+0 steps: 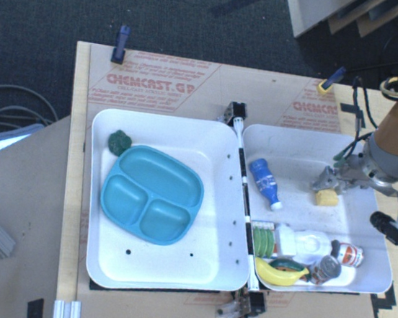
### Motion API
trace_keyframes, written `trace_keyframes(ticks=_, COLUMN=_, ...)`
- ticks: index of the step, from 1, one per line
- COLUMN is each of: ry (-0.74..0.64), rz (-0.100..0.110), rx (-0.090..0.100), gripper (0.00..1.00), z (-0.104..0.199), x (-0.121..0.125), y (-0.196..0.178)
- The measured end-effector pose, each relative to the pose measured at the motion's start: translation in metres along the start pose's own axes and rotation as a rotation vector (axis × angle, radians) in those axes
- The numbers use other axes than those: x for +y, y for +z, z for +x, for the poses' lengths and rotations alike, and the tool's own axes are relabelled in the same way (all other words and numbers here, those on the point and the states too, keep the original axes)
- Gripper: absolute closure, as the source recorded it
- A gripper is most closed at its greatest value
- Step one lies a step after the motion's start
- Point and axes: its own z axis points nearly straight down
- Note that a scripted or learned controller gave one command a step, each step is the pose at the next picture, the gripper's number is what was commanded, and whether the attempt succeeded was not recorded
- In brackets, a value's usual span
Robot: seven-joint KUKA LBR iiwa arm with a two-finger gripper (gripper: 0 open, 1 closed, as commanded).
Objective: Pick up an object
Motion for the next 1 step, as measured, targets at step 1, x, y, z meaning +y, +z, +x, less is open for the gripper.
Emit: trace_keyframes(ticks=1, ry=-0.001, rz=0.003, rx=0.003, gripper=1.0, z=0.0921, x=-0.0174, y=-0.002)
